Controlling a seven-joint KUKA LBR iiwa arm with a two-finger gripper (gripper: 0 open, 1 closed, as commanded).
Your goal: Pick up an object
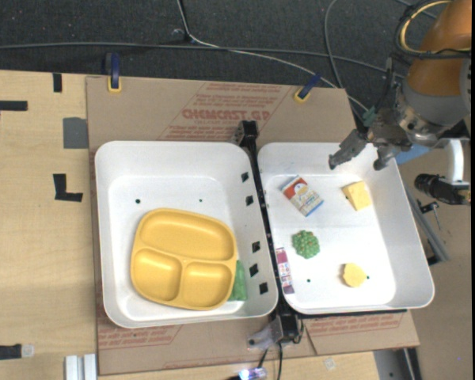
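Gripper (362,153) spread open, nothing held, poised at upper right above bin rim for descent | yellow block (356,195) just below it in right bin (408,236) | pick not yet made

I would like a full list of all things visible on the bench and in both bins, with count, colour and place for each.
white bins: 2, white, side by side on the cardboard sheet
divided tray: 1, yellow, in the left bin
green item: 1, green, left bin, against the tray's right edge; too hidden to identify
small carton: 1, red, white and blue, right bin, upper middle
yellow block: 1, yellow, right bin, upper right
green cluster: 1, green, right bin, centre
round yellow piece: 1, yellow, right bin, lower right
slim packet: 1, pink and white, right bin, by its left wall
clamps: 2, blue and yellow, cardboard's far edge
gripper: 1, grey, open, above the right bin's upper right corner, holding nothing
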